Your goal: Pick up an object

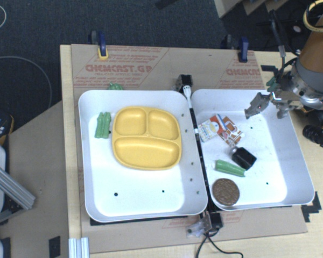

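The snack packet [219, 129] looks like the nearest candidate for a pick. It lies flat in the upper-left part of the right bin [290, 190], close to the wall it shares with the left bin [97, 198]. Below it in the same bin are a small black block [244, 158], a green pod [229, 168] and a round brown cookie [225, 191] down by the near rim. The left bin has a yellow divided plate [146, 137] with a green bean bundle [103, 125] beside it.

The gripper [266, 105] hangs over the upper-right part of the right bin, well apart from everything in it. Fingers look spread and there's nothing between them.

What could go wrong, as I see it:
- The packet is flat and crinkly, so the fingers may just slide over it or pinch a corner that slips out on the lift.
- The black block and the green pod sit just beside each other, maybe touching. Going for one could nudge the other or catch both badly.
- The cookie is right against the bin's near rim, so a finger could hit the wall before closing.
- Anything near the shared wall leaves little room for one finger.
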Controlling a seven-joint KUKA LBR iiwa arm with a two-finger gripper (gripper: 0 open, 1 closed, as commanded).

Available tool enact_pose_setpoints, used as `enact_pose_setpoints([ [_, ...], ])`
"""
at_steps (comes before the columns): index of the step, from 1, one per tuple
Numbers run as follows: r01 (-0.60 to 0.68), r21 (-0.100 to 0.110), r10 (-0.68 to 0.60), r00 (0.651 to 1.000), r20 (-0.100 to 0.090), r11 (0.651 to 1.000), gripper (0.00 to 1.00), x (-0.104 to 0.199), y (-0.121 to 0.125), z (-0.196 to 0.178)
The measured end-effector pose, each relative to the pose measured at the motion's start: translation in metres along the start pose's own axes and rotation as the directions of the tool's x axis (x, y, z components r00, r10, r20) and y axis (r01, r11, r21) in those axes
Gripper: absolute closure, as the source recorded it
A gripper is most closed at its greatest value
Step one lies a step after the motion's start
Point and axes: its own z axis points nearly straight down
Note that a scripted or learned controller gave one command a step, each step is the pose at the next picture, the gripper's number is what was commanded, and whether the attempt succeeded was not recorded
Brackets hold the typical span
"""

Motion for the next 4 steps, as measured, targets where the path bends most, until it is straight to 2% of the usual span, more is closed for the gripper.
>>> enact_pose_setpoints([
  [1,-0.002,0.01,0.002,1.0,-0.003,1.0,0.0,0.024,-0.064,0.057],
  [2,-0.002,0.009,0.002,1.0,-0.003,1.0,0.0,0.029,-0.101,0.11],
  [3,-0.005,-0.014,0.005,1.0,0.008,1.0,0.0,-0.031,-0.097,-0.001],
  [4,-0.006,0.003,0.006,1.0,0.002,1.0,0.0,-0.092,-0.1,0.044],
])
